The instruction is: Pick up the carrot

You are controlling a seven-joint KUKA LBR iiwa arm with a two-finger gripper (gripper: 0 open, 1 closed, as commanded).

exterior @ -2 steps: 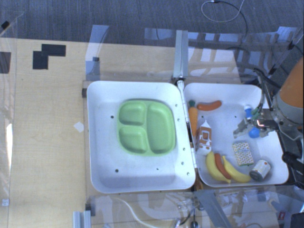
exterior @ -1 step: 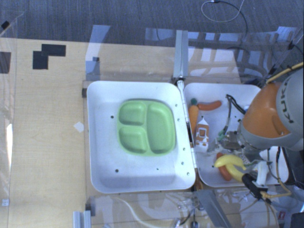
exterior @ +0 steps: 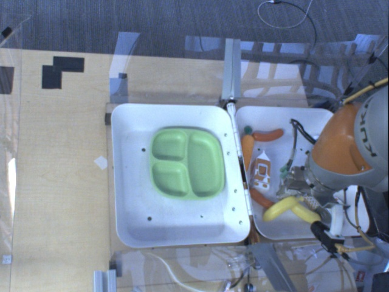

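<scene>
The carrot (exterior: pixel 247 149), orange with a small green top, lies lengthwise along the left wall of the right bin (exterior: pixel 316 115). My gripper (exterior: pixel 293 186) hangs low over the middle of that bin, below the arm's orange band (exterior: pixel 343 143). It is to the right of the carrot and apart from it, just above a yellow banana (exterior: pixel 288 208). Nothing of the carrot is near the gripper's tip.
A green divided plate (exterior: pixel 185 162) sits in the left bin (exterior: pixel 130 181). The right bin also holds an orange-red sausage (exterior: pixel 268 135), a small white carton (exterior: pixel 261 170) next to the carrot, and a red-orange piece (exterior: pixel 261 198) by the banana. Cables (exterior: pixel 298 132) trail off the wrist.
</scene>
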